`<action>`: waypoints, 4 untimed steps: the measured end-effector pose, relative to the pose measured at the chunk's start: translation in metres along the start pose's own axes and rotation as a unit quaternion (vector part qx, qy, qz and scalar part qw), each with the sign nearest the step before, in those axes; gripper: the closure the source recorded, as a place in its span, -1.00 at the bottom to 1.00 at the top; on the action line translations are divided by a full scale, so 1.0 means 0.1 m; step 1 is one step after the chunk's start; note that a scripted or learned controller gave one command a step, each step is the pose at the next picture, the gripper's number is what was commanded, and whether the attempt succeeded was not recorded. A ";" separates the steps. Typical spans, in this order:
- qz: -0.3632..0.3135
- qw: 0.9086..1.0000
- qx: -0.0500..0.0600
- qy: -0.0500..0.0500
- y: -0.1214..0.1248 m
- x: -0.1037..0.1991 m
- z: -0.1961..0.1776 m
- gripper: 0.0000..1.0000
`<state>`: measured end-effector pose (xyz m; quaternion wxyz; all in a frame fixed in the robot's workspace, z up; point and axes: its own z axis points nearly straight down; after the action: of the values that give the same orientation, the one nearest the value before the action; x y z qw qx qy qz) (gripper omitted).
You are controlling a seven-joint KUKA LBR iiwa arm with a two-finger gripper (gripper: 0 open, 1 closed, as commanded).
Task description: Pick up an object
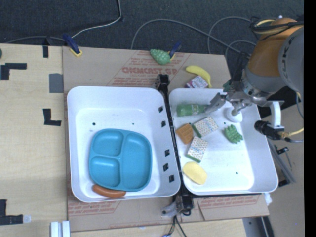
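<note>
White right bin (pixel 256 179) held six items; gripper (pixel 228 102) hovered at its upper edge, two fingers spread, pinching nothing; we judged the green packet (pixel 190 109) nearest, just left of it, long axis left-right; also two checkered sponges, one orange piece, one yellow piece, one green toy (pixel 232 134).

My view is evenly and brightly lit from overhead; the two white bins (pixel 118 95) glare almost to blankness, their inner walls hard to tell from their floors; shadows are soft and short (a faint one hugs the blue plate (pixel 121 159)); the picture is low in resolution and slightly soft; my arm (pixel 274 48) at the right blurs a little; the dark floor (pixel 59 4) beyond the counter (pixel 29 98) shows grain.
</note>
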<state>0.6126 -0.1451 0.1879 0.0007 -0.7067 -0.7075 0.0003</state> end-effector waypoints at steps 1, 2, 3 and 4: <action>0.000 1.000 -0.005 -0.002 0.17 0.45 0.98 -1.00; -0.003 1.000 0.016 0.003 0.52 0.39 1.01 -1.00; -0.001 1.000 0.016 0.000 0.51 0.41 1.01 -1.00; 0.000 1.000 0.014 -0.003 0.51 0.45 1.00 -1.00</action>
<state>0.6637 -0.1002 0.0874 0.0083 -0.7067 -0.7073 0.0127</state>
